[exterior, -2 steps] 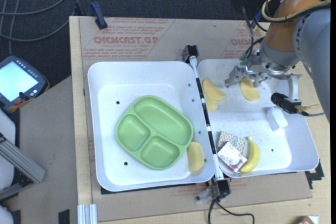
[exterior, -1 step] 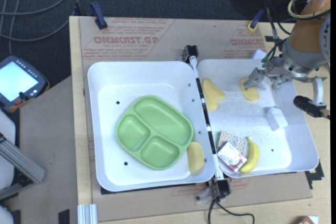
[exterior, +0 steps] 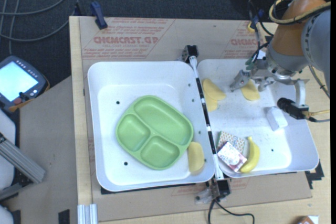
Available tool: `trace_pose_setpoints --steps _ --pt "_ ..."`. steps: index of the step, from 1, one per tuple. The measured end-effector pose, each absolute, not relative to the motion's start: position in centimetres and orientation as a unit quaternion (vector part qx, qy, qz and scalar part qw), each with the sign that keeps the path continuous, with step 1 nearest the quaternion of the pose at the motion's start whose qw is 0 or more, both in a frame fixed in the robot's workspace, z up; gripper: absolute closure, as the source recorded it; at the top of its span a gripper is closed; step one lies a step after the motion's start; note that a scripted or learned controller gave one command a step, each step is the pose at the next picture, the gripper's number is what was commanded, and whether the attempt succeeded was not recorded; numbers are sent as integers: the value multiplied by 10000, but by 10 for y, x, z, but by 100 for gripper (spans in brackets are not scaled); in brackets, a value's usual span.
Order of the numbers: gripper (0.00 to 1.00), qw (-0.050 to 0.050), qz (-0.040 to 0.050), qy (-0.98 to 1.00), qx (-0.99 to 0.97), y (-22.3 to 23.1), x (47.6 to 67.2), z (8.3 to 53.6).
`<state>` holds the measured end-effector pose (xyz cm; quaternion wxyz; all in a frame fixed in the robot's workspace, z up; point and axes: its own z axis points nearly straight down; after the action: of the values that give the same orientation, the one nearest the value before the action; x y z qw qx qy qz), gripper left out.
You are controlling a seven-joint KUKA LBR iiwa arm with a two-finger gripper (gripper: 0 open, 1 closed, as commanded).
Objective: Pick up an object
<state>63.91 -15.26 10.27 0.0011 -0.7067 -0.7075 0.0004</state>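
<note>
The left bin point(exterior: 105, 86) holds a green three-compartment plate point(exterior: 154, 132), while in the right bin point(exterior: 299, 139) the gripper point(exterior: 251, 80) hangs with fingers spread just above a small pale yellow object point(exterior: 251, 93) lying near the far wall.

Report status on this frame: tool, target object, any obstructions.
Tool low in right white bin, fingers spread. Pale yellow rounded piece just beside it, not gripped. Second pale yellow piece nearby at divider.
</note>
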Motion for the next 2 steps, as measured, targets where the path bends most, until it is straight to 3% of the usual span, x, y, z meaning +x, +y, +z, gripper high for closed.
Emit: trace_pose_setpoints --steps 1,2 --pt "0 -14 -1 -7070 -7072 -185 652 85" --pt "100 -32 -9 -7073 -7069 -185 653 96"
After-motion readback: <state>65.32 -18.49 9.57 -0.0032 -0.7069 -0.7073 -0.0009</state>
